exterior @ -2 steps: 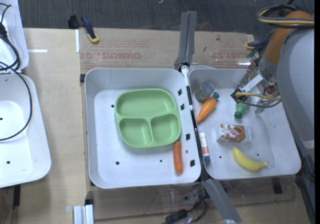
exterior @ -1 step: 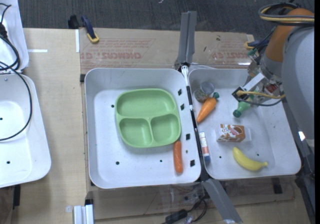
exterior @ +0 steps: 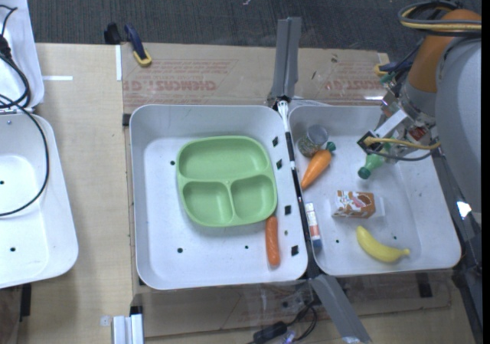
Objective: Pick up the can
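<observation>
Can't really tell if the gripper (exterior: 380, 140) is open or closed from up here, it's tucked low in the right bin (exterior: 429, 254). Right under its tips is a green bottle (exterior: 370, 165), not the target. The can (exterior: 317, 135) sits further out to the left, past the bottle, by the divider — upright as far as I can judge, touching the carrot (exterior: 317, 165) top. So it's a sideways shift left.
</observation>
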### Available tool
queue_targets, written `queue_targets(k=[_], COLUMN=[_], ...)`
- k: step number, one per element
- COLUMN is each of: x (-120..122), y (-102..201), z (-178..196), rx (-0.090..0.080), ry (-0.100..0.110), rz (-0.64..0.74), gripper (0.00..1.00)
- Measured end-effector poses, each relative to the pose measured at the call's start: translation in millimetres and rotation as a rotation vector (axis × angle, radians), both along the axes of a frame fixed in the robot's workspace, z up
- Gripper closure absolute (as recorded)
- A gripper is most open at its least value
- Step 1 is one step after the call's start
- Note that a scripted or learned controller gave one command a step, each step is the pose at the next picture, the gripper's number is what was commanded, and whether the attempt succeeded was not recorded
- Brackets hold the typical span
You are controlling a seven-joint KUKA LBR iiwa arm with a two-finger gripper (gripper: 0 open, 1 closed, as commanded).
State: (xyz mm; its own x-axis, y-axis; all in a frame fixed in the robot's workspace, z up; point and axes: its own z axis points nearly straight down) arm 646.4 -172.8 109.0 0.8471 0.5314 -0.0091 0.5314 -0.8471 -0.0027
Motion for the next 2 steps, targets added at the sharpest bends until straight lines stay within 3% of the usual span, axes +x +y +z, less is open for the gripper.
queue_targets(k=[1,2], x=[-0.6,3.0], y=[-46.9,-40.0], z=[13.8,15.4], rx=[0.007,0.014], ry=[-0.005,-0.012], rz=[0.151,0.158], gripper=[1.0,0.0])
